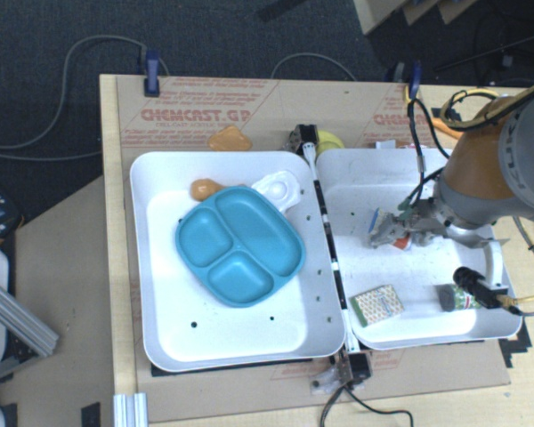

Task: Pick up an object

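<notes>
My gripper point(388, 231) hangs low over the middle of the right bin point(365, 172), reaching in from the right. A small red bit point(401, 244) shows just beneath it, too small to identify. A square pad with a fine checked pattern point(376, 303) lies near the right bin's front wall, below and slightly left of the gripper. A small grey-green object point(452, 298) rests at the bin's front right. In the left bin point(160, 310) a blue divided plate point(239, 245) lies tilted, with an orange ball point(205, 188) and a white lid-like piece point(279, 188) behind it.
An orange lump point(230, 138) and a yellow object point(327, 140) lie on the board behind the bins. The bins meet at a ridge point(327, 247) left of the gripper. Cables run along the bench's back edge.
</notes>
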### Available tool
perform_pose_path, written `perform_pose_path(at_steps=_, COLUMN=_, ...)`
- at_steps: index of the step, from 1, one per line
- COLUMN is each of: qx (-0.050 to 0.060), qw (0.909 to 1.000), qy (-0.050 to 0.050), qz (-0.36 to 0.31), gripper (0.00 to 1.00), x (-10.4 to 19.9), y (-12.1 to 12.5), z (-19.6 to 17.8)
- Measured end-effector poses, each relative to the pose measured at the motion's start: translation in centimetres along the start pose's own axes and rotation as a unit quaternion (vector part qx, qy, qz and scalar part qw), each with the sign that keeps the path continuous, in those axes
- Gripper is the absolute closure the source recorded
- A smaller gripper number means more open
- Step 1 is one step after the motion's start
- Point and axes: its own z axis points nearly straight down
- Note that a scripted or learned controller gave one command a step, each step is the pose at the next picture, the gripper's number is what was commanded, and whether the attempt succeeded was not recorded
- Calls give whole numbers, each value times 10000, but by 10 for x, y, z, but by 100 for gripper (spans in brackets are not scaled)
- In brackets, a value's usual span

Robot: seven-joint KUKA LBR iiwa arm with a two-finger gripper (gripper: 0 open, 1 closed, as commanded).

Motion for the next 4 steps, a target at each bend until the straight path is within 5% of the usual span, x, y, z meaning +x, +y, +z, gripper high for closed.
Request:
perform_pose_path(at_steps=1, qx=7, qw=10000, qy=-24, qz=34, gripper=100, x=-6, y=-3, z=-10)
perform_pose_path(at_steps=2, qx=13, qw=10000, qy=-24, qz=34, gripper=0, x=-6, y=-3, z=-10)
perform_pose_path(at_steps=3, qx=17, qw=10000, qy=-10, qz=53, gripper=0, x=-72, y=2, z=0)
perform_pose_path(at_steps=4, qx=57, qw=10000, qy=0, qz=54, gripper=0, x=-54, y=-69, z=0)
